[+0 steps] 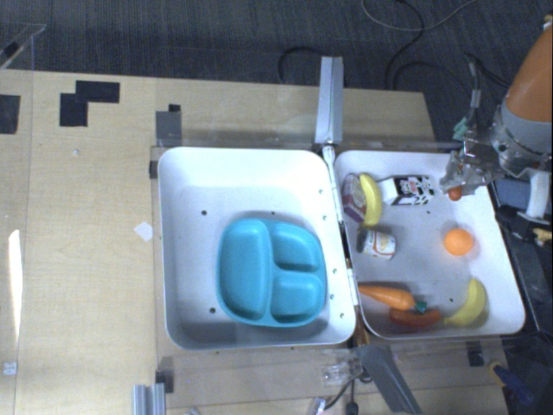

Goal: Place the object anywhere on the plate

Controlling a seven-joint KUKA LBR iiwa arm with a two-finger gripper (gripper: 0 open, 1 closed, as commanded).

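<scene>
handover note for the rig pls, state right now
End effector: at the far right corner of the right white bin, low over the rim; its grip can't be read from this view.
Blue three-compartment plastic plate: in the left white bin, nothing on it.
Right bin holds: yellow banana by the divider, small black-and-white carton, white cup, orange ball, orange carrot, red pepper, second yellow banana.
Done: nothing placed.
Left: pick one object, set it on the plate.
</scene>
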